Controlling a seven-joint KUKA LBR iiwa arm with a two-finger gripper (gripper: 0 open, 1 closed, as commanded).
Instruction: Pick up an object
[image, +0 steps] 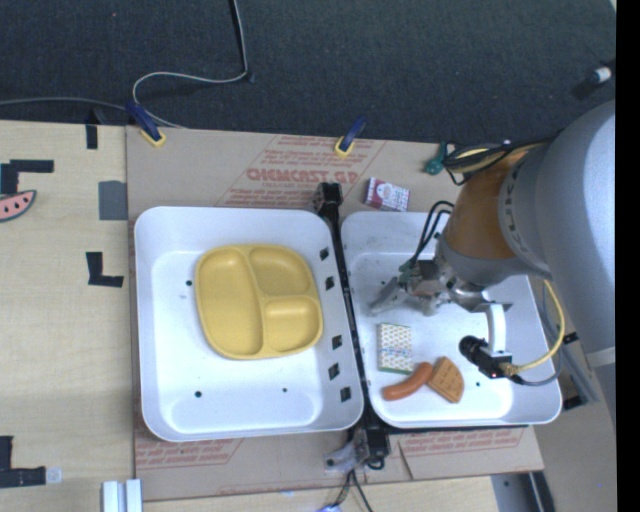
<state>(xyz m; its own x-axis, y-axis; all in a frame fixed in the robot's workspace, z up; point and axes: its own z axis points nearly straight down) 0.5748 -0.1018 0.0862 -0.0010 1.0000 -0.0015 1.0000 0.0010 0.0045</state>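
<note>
1. Where the arm reaches into the right bin (520, 405), we see the gripper (392, 292) low near the bin's left wall, fingers parted, nothing between them.
2. The patterned packet (395, 346), sausage (408, 382) and cracker (447, 380) lie toward the bin's front edge, apart from the gripper.
3. The yellow divided plate (260, 300) sits mid left bin (165, 400).
4. We judge that closing here could catch nothing, as no object lies within reach.

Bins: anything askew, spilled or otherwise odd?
Nothing spilled or damaged. The yellow divided plate lies flat in the left bin. The checkered packet, hot dog and toast piece lie apart in the right bin. One small packet lies outside, behind the bins.
</note>
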